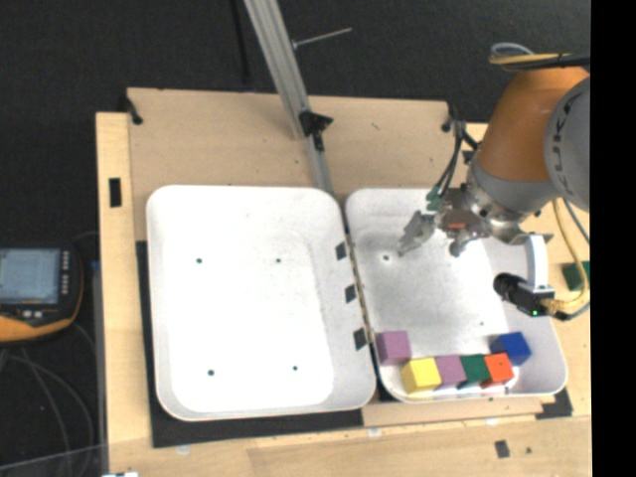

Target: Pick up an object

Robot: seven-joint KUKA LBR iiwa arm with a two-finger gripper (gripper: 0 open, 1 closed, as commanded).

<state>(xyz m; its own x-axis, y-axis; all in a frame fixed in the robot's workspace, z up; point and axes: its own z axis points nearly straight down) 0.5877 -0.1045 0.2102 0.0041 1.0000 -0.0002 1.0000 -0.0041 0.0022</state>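
Hovering over the right bin (397, 212), the gripper (435, 238) has its fingers spread with nothing between them; coloured blocks (452, 368) sit along the bin's near edge.

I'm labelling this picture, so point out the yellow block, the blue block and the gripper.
yellow block (420, 374): camera view, middle of its top face.
blue block (512, 346): camera view, middle of its top face.
gripper (434, 235): camera view, midway between its fingertips.

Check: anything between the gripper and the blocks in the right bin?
Nothing visible. The gripper hangs over the far part of the right bin; bare bin floor lies between it and the blocks lined along the near wall.
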